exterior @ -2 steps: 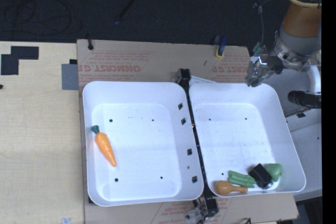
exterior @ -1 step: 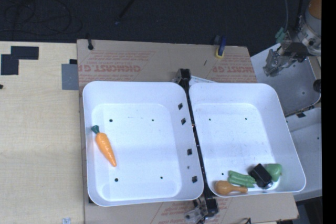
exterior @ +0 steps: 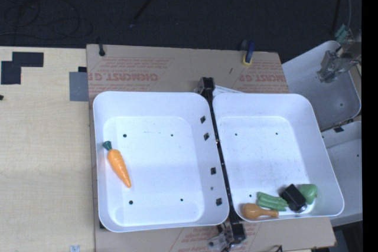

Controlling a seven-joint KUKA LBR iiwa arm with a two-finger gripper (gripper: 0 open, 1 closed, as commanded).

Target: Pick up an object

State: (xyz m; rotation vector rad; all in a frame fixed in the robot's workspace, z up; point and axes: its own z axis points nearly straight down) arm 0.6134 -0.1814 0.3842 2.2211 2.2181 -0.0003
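We recorded two white bins side by side on the bench, taking the black divider (exterior: 215, 150) between them as our landmark. In the left bin (exterior: 150, 106), well left of the divider and against the far-left wall, lay an orange toy carrot (exterior: 119, 166) with its green top pointing away from the camera. In the right bin (exterior: 266, 106), toward the near-right corner from the divider, we found four items clustered and touching: an orange pear-shaped toy (exterior: 258, 211), a green pod-like toy (exterior: 271, 201), a black block (exterior: 293, 197) and a green rounded toy (exterior: 308, 191). As to the end effector's state, we cannot tell.
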